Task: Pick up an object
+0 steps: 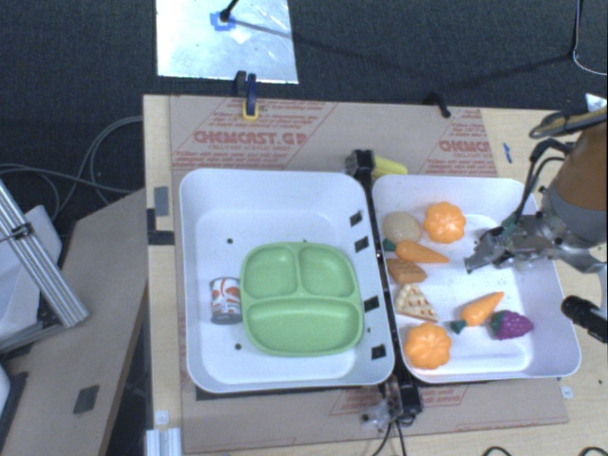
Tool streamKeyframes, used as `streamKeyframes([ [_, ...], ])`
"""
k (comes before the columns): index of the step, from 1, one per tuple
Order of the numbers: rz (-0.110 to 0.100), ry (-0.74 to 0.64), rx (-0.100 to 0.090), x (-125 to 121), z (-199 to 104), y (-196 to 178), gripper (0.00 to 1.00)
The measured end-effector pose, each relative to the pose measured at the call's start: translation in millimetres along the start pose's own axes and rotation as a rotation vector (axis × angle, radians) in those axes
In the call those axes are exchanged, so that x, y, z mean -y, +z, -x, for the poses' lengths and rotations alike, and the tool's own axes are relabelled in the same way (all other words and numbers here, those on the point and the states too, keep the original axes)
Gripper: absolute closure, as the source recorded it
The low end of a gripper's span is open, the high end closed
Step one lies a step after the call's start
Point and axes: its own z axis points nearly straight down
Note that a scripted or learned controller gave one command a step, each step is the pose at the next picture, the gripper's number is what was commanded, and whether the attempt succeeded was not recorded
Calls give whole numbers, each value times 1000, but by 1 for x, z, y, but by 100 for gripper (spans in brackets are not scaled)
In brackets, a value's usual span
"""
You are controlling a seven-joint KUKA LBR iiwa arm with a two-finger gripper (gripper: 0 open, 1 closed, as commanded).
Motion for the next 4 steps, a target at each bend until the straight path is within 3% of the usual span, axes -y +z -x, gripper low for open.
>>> streamKeyframes([
  [2, 0, 1, 0, -1, 9, 106, 0],
  [3, 5, 1, 1, -1, 9, 109, 0],
  [4, 5, 0, 1, -3, 9, 100, 100],
])
